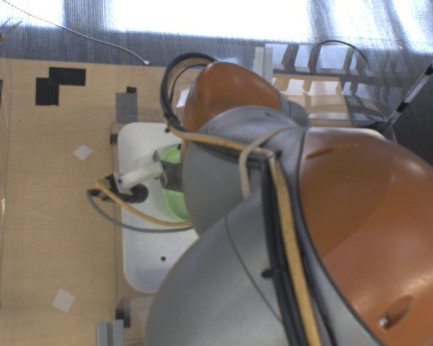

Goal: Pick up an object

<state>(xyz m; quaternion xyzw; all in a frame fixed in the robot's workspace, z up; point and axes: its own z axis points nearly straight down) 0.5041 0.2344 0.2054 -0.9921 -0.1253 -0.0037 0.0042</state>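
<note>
The grey and orange arm (289, 215) covers most of the view, reaching in from the right over the left white bin (141, 139). A green object (175, 202) lies in that bin, partly hidden under the arm's wrist. A white part of the wrist with a black cable fitting (133, 182) sticks out to the left above the bin. The gripper is hidden beneath the arm.
Tan and grey cables (141, 218) loop from the wrist over the bin's left wall. The wooden bench (50, 215) to the left bears black marks (58, 83) and small paper squares. Metal brackets (126, 107) stand at the bin's corners.
</note>
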